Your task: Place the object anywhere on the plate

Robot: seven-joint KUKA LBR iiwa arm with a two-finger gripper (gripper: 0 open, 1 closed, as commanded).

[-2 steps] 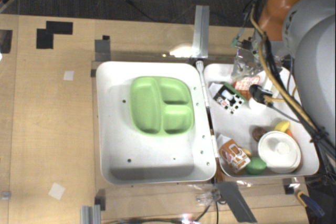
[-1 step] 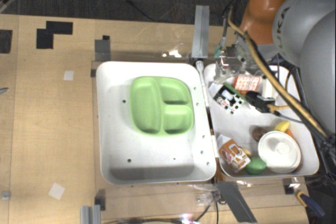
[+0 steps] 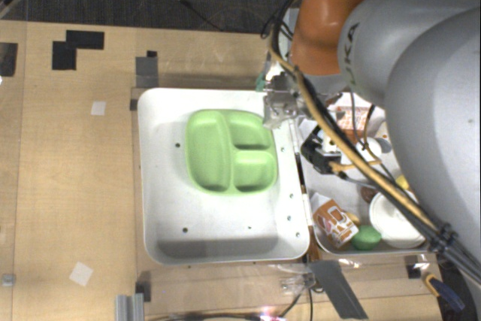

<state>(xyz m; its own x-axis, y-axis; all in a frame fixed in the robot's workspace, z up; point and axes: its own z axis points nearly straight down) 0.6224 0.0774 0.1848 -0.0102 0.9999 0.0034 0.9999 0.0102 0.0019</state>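
Two white bins sit side by side on my wooden tabletop (image 3: 68, 184) in the camera view. My left bin (image 3: 161, 237) carries the green plate (image 3: 229, 151), which has three compartments and lies a little toward 1 o'clock from the bin's middle. Nothing lies on the plate.

My arm (image 3: 421, 86) comes in from 3 o'clock and covers most of the right bin (image 3: 353, 252). Its orange band (image 3: 327, 22) is at about 1 o'clock from the plate. My end effector (image 3: 276, 103) is low at the wall between both bins, just beside the plate's corner at 2 o'clock; whether it is wide, narrow or holding something I cannot tell, because it is too small and partly hidden by cables.

At the right bin's near end I see a brown printed packet (image 3: 334, 225), a small green object (image 3: 367, 238) touching it at 4 o'clock, and a white round bowl (image 3: 394, 220) just beside that. Which of these is my object I cannot tell.
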